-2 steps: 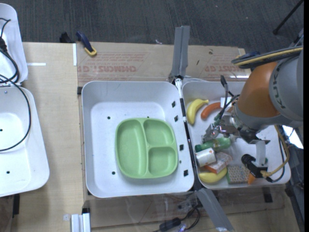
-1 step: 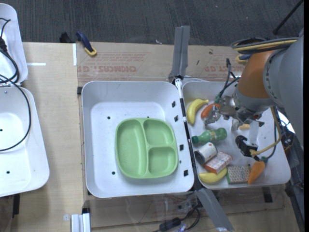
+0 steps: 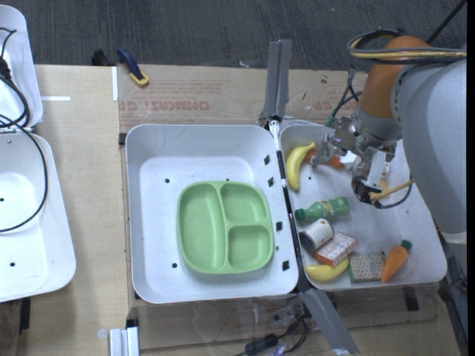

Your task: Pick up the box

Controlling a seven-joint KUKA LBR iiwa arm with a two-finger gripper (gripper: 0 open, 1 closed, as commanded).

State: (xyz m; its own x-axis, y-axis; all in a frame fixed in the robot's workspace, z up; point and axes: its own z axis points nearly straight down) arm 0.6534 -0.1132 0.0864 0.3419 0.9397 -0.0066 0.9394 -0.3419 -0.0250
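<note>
Camera view: the right bin (image 3: 404, 225) holds all the loose items, and the box (image 3: 333, 248) lies in it toward the near side. It is a small red-and-white carton lying flat on the bin floor, touching a white can (image 3: 318, 233) on its left, with a banana (image 3: 327, 271) just below it. A grey sponge (image 3: 364, 267) and a carrot (image 3: 395, 262) sit just to its right, and a green bottle (image 3: 322, 210) lies above the can.

The gripper (image 3: 331, 153) is at the far end of the same bin, beside a second banana (image 3: 296, 165) and well apart from the box. Whether the jaws are apart or together I cannot tell, as the wrist hides them from this angle. Nothing is visibly held.

The left bin (image 3: 135, 199) carries a green divided plate (image 3: 225, 227); the counter (image 3: 82, 124) around the bins plays no part here.

Judged from this, the pick is not yet done: the box is untouched on the bin floor, so the reach across the bin, the descent, the grasp and the lift all remain — and the close neighbours leave little room.
</note>
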